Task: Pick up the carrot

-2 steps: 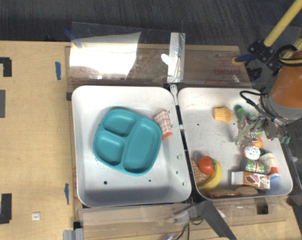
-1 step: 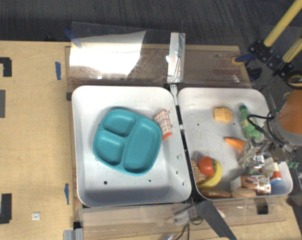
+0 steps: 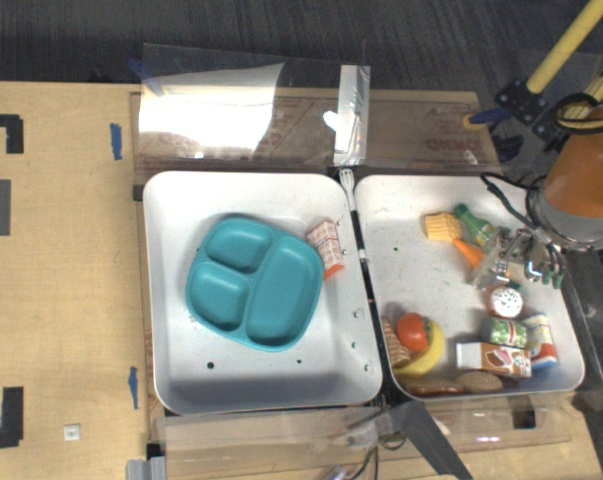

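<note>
Carrot (image 3: 468,238) was seen as a small orange toy with a green leafy top, laid at a slant in the upper part of the right bin (image 3: 401,218), just beside a yellow corn cob (image 3: 441,228) and close to the gripper (image 3: 516,258). Whether anything was gripped could not be told from the blurred metal parts. A red tomato (image 3: 412,331), a banana (image 3: 428,353), a round can (image 3: 507,301) and small cartons (image 3: 496,358) were also held in that bin. A teal divided plate (image 3: 253,282) and a small red-and-white packet (image 3: 326,246) were kept in the left bin (image 3: 171,208). Printing on the packets was too small to be read.
</note>
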